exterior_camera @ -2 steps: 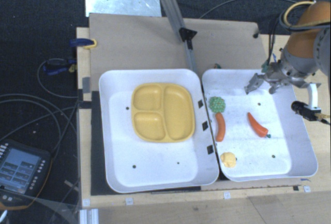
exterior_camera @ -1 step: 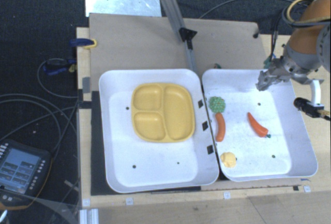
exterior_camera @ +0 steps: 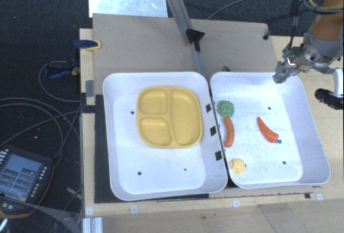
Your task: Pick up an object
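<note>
I count two shallow white plastic bins side by side on the bench, the left bin point(exterior_camera: 115, 173) and the right bin point(exterior_camera: 306, 140), their inner rims touching along the middle. The left one holds a single thing: one yellow plastic divided plate point(exterior_camera: 169, 117) with three compartments, lying flat towards the far half of the bin.

The right bin holds four small toy foods. One green knobbly toy broccoli head point(exterior_camera: 225, 107) sits against the bin's left wall. Just below it, touching or nearly so, lies one orange-red toy sausage point(exterior_camera: 229, 132), long and rounded, set roughly lengthwise towards me. One more orange-red piece, a toy carrot or chilli point(exterior_camera: 267, 129) with a dark green tip at its near end, lies slanted near the middle of the bin, well apart from the sausage. One small pale yellow rounded toy point(exterior_camera: 237, 166) rests near the front left corner; its exact shape is too small for me to make out.

The arm's grey two-finger gripper point(exterior_camera: 280, 76) hangs over the far right corner of the right bin, at its rim, well apart from all four toys. Nothing sits between its fingers, and I cannot tell from here how wide they stand
</note>
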Robot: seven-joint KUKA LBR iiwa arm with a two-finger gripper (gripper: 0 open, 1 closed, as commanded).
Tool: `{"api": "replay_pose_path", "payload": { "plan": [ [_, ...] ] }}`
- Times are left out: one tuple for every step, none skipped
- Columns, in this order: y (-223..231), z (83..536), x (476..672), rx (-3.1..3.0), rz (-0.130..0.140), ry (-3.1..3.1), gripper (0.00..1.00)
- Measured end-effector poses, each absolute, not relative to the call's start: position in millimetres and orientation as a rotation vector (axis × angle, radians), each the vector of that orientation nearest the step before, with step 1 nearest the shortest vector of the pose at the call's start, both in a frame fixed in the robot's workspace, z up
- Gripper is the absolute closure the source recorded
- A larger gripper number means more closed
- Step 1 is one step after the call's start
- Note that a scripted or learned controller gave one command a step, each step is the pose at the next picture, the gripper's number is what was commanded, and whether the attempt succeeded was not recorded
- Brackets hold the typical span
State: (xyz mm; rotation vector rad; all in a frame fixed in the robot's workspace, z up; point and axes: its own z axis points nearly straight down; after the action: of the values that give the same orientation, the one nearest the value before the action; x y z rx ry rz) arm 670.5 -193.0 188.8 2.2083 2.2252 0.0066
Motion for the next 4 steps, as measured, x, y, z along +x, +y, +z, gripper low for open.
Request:
{"api": "replay_pose_path", "payload": {
  "plan": [
    [-193.1, 230.5, 672.1, 2.207, 0.006, 2.226, 1.0],
    [-138.8, 242.5, 674.5, 2.207, 0.006, 2.232, 1.0],
    [-75.6, 237.4, 669.1, 2.209, 0.004, 2.235, 1.0],
    [-12.7, 243.2, 665.7, 2.208, 0.005, 2.236, 1.0]
  ]
}}
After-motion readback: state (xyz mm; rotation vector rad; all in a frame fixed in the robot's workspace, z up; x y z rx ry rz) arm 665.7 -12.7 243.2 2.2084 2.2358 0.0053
